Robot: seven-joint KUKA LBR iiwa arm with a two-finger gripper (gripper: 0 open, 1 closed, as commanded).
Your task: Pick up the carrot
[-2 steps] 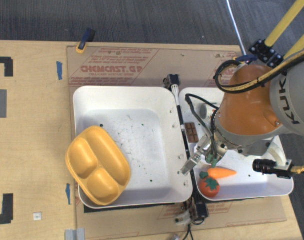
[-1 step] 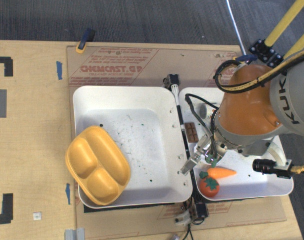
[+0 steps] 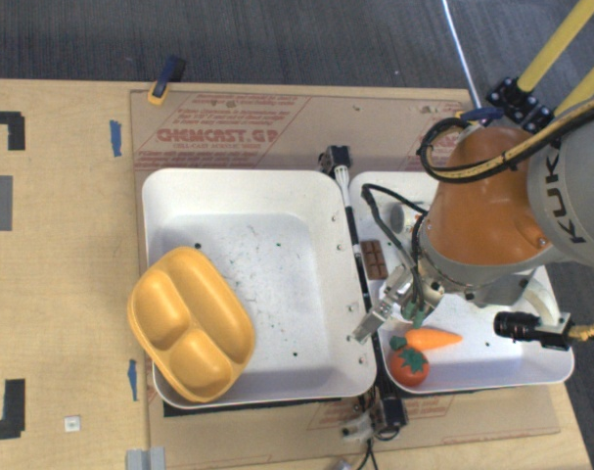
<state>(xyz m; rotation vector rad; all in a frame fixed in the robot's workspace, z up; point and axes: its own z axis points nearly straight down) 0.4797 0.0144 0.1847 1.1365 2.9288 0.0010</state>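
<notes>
The orange carrot (image 3: 435,339) with a green top lies near the front edge of the right bin (image 3: 541,360), pointing right. My gripper (image 3: 390,317) hangs just up and left of it, over the bin's left rim. Its fingers are spread open with nothing between them, and the carrot lies apart from them. The orange-banded wrist (image 3: 482,209) hides the middle of the right bin.
A red tomato-like toy (image 3: 411,363) sits right in front of the carrot, touching its green end. A yellow two-part dish (image 3: 191,323) rests on the front left corner of the left bin (image 3: 257,199). A small brown block (image 3: 374,258) lies by the right bin's left wall.
</notes>
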